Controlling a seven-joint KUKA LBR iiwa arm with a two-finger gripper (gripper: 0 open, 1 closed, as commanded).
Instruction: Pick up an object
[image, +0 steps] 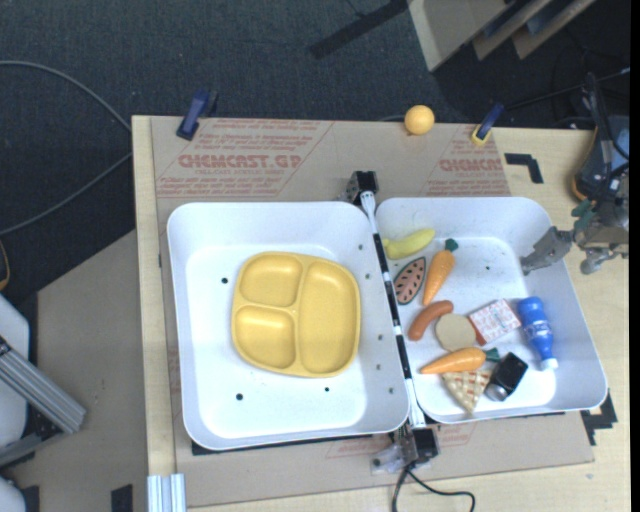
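Two bins on the bench; nearest us, in the right bin (570, 385), a waffle (464, 386) and black block (507, 376) sit by a carrot (453, 361); just behind, a bread slice (455, 330), sausage (430, 318), red-and-white packet (494, 320) and blue bottle (536, 329); further back, a second carrot (437, 277), fig slice (409, 280) and banana (410, 242); left bin (200, 300) holds a yellow tray (296, 313); gripper (566, 252) hangs at the right bin's far right rim, fingers spread, nothing between them; beyond, an orange ball (419, 119).
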